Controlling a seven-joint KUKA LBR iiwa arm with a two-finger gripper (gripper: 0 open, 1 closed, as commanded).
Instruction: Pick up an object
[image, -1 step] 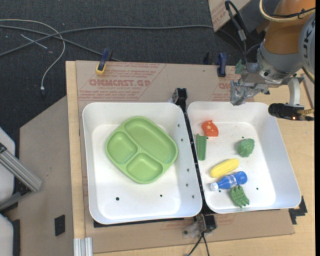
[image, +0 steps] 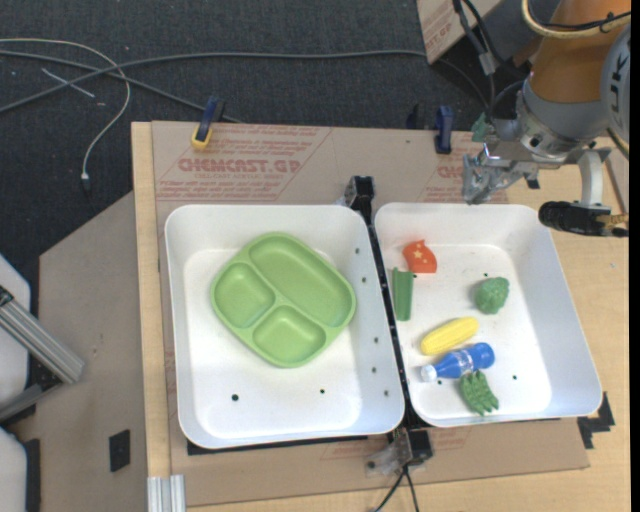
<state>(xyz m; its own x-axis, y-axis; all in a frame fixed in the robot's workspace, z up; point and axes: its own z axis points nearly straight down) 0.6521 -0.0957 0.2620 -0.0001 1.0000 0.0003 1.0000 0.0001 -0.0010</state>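
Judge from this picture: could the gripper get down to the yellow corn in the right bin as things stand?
Probably yes. The corn lies in the open with nothing over it, though the blue bottle sits close beside it. The gripper hangs above the right bin's far edge.

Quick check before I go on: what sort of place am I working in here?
Most likely a robot lab test bench, not a kitchen: two white bins clamped on a cardboard sheet, toy food such as a corn cob, and loose cables on carpet.
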